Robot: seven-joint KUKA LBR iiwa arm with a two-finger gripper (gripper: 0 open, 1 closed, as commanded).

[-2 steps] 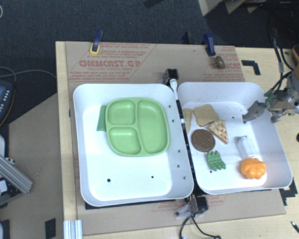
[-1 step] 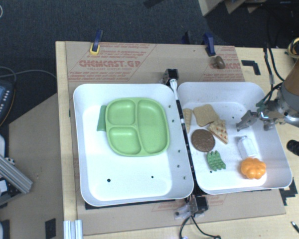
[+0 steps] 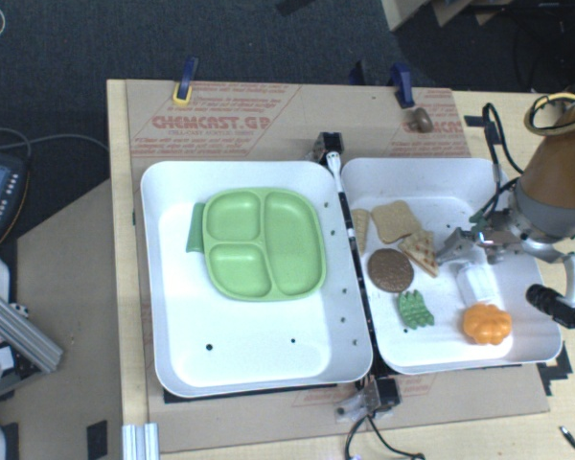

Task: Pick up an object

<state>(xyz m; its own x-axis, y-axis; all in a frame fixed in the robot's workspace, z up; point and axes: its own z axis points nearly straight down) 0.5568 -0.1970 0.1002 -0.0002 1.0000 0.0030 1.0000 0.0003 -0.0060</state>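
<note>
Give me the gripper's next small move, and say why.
Probably lower straight down: the gripper hovers in the right bin, its tips just right of the cracker, with nothing visibly between them.

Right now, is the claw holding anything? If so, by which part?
Cannot be told. The claw sits low in the right bin, its tip beside the cracker pieces, but no item shows between its fingers.
</note>
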